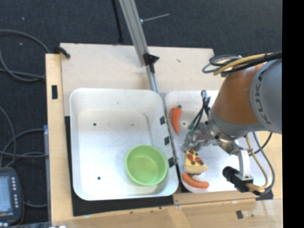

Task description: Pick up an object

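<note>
My gripper (192,140) hangs over the right bin (216,186), below the grey and orange arm (242,99). Just under it in the view lies a toy pizza slice (194,162), yellow with red spots; whether the gripper touches it I cannot make out. A red-orange sausage (195,181) rests against the bin's front edge. An orange carrot (176,118) with a green top lies by the bin's left wall, to the upper left of the gripper.
A green bowl (146,164) sits in the front right corner of the left bin (95,113). A slanted metal rail (137,32) stands behind the bins. Cables (259,167) hang from the wrist at the right.
</note>
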{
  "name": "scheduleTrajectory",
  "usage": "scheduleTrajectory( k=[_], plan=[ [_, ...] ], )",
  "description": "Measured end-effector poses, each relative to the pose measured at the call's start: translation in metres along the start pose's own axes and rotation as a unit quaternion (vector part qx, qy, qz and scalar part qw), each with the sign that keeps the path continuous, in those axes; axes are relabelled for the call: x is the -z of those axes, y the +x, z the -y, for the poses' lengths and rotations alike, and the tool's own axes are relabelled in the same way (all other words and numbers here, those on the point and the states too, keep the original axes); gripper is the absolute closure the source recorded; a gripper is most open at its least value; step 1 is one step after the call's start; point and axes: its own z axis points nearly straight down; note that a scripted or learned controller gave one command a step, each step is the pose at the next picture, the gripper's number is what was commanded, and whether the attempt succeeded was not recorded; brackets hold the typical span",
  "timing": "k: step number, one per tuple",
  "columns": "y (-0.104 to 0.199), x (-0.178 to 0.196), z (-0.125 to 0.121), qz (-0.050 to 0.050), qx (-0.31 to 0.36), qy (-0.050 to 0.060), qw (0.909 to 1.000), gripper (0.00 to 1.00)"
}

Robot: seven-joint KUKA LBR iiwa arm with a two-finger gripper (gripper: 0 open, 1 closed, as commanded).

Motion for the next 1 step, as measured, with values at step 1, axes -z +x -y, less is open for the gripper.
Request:
scheduleTrajectory(
  k=[1],
  plan=[
    [0.0584,-0.0013,-0.0046,0.0,0.001,0.0,1.0,1.0]
  ],
)
